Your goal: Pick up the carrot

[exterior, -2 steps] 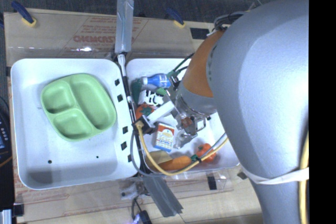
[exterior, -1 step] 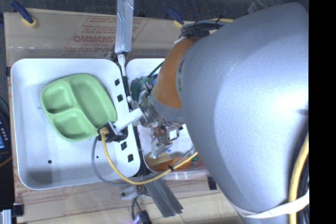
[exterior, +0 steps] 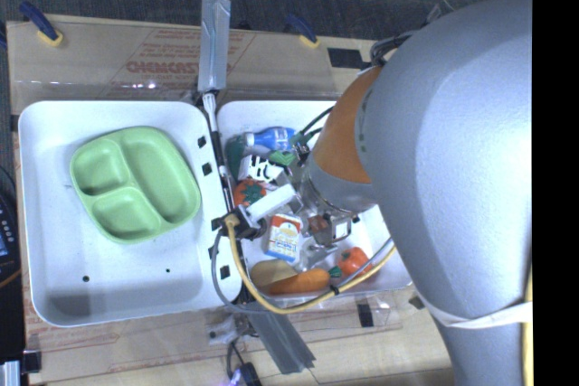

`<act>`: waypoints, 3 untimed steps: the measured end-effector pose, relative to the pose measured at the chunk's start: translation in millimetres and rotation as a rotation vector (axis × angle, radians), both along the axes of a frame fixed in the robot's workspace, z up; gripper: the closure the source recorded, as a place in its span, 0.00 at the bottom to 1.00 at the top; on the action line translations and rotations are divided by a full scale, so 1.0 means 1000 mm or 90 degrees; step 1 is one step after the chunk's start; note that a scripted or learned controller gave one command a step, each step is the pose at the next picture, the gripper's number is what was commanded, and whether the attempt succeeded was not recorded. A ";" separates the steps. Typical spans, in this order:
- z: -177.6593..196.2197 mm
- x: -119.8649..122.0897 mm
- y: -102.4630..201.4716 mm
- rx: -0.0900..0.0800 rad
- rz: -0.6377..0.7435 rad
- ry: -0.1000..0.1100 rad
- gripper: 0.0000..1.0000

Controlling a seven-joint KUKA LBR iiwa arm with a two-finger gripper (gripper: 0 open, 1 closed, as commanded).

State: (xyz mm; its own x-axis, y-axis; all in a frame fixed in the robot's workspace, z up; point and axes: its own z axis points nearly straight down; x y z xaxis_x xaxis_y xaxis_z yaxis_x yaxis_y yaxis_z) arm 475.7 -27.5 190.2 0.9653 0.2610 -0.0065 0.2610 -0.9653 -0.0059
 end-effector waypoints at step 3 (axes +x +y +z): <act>-0.088 0.013 -0.068 -0.004 -0.033 -0.027 0.00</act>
